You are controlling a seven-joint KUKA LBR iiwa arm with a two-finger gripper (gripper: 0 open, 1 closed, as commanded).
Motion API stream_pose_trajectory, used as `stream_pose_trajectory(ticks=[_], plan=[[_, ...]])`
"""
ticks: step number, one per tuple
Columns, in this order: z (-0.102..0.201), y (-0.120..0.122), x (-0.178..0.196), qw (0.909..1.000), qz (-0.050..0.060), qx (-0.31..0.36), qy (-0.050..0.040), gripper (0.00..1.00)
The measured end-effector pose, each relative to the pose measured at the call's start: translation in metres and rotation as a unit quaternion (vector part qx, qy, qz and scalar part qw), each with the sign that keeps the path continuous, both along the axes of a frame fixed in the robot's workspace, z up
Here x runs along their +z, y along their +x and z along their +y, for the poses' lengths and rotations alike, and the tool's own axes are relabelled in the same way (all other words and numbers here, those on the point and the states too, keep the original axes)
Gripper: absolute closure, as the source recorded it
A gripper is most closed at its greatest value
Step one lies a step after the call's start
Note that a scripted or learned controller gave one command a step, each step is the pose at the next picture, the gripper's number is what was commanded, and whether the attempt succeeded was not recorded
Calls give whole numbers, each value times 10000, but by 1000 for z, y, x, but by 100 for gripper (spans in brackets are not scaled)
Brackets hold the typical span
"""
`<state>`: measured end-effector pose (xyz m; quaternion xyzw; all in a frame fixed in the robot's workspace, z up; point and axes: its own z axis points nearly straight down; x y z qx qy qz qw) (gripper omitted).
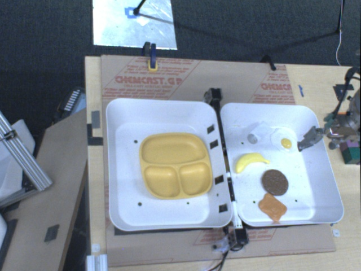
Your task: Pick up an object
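Observation:
The right bin (324, 176) holds several toy foods. A yellow banana (251, 161) lies near its middle, with a brown round cookie (274, 182) just below it and an orange flat piece (272, 207) near the front wall. A white fried egg with a yellow yolk (284, 140) and a small grey-white object (252, 135) lie toward the back. My gripper (309, 139) reaches in over the bin's right side, just right of the egg. Nothing is visibly held in it.
The left bin (121, 151) holds a yellow three-compartment plate (174, 165). A black divider strip (221, 151) runs between the bins. Arm hardware (345, 130) stands past the right bin's edge. A shiny sheet (134, 14) lies on the floor behind the bench.

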<state>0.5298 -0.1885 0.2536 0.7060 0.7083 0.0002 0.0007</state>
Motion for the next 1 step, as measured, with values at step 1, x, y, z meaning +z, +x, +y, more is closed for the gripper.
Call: stream_pose_trajectory(ticks=[1], plan=[[-2, 0, -42, 10000, 10, -10, 3, 0]])
